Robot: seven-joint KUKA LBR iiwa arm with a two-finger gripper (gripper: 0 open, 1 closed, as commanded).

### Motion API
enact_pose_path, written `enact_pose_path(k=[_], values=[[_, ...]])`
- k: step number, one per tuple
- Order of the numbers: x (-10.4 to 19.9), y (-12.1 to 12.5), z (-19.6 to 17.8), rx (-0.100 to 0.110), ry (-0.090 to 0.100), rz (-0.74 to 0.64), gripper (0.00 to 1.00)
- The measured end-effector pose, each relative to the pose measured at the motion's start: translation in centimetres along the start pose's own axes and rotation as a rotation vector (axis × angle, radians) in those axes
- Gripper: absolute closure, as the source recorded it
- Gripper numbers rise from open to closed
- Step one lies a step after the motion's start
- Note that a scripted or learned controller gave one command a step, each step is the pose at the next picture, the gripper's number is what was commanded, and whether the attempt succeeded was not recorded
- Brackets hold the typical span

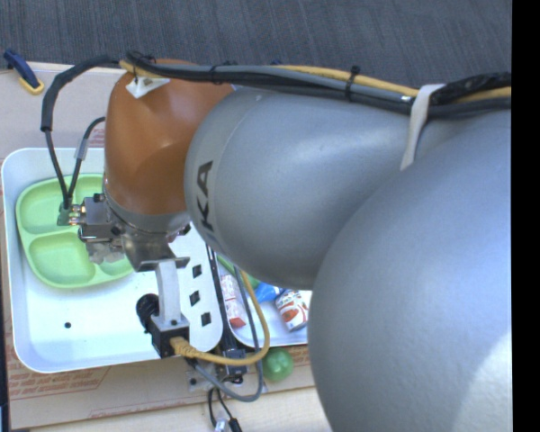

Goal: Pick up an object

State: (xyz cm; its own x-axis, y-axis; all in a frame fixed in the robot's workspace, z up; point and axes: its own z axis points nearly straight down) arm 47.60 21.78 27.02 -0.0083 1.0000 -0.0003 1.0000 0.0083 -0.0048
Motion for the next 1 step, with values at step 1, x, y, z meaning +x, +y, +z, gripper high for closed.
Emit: enact_pose_path(k=[1], values=[[-0.03, 0.04, -1.35, -0.004, 0.001, 0.000, 1.00]])
